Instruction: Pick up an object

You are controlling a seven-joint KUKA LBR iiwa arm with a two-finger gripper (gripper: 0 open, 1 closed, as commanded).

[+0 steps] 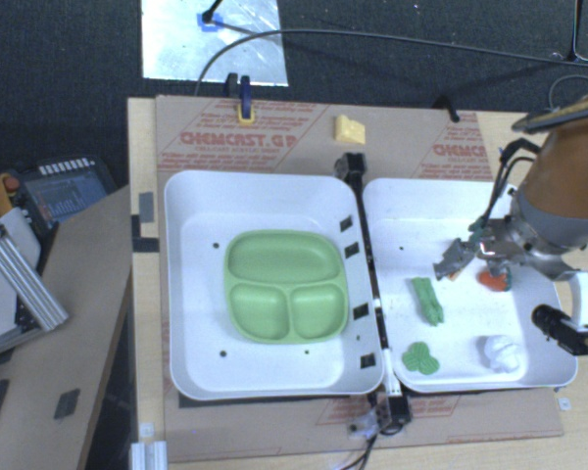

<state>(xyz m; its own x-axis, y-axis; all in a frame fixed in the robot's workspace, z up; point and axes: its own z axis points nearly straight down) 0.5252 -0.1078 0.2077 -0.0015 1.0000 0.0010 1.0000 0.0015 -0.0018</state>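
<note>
A small red-orange object (493,280) lies in the right bin (451,199), near its right wall, with the gripper (465,259) just left of it; its grip state cannot be told. Open floor separates it from the green stick (428,300), green cluster (420,358) and white lump (499,352).

Dark carpeted floor (59,76) surrounds the setup on the top and left. A shiny metal sheet (211,27) lies on it at the top, with a black cable (372,37) curving across the carpet to the right. The tabletop (142,145) is pale wood, covered by a brown protective board (274,130) printed with red lettering. At the left stands a lower tan side table (69,331) bearing an aluminium extrusion bar (20,272) and a dark handheld control pendant (64,194). Lighting is even and diffuse.
</note>
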